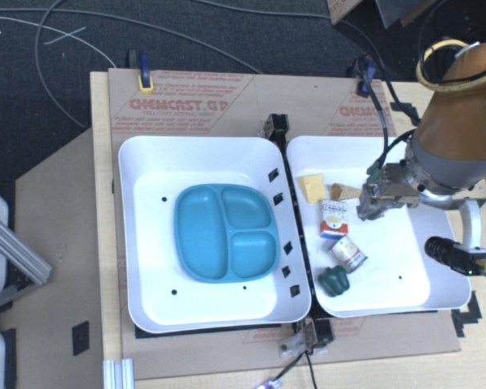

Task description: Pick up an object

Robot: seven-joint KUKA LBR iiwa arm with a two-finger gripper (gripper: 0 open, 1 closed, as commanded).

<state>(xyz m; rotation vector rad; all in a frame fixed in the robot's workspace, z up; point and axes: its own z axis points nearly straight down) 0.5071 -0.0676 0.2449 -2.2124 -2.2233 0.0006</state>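
Two white bins sit side by side. Over the right bin (437,294) hovers the gripper (371,203), and I can't tell how it's set. Just beside it lie a yellow block (312,187), a small carton (334,218), a can (348,254) and a green piece (335,279). A blue divided plate (226,232) rests in the left bin (142,217).

arm (458,136): orange band over grey wrist | black cables | dark metal fingers (375,203)
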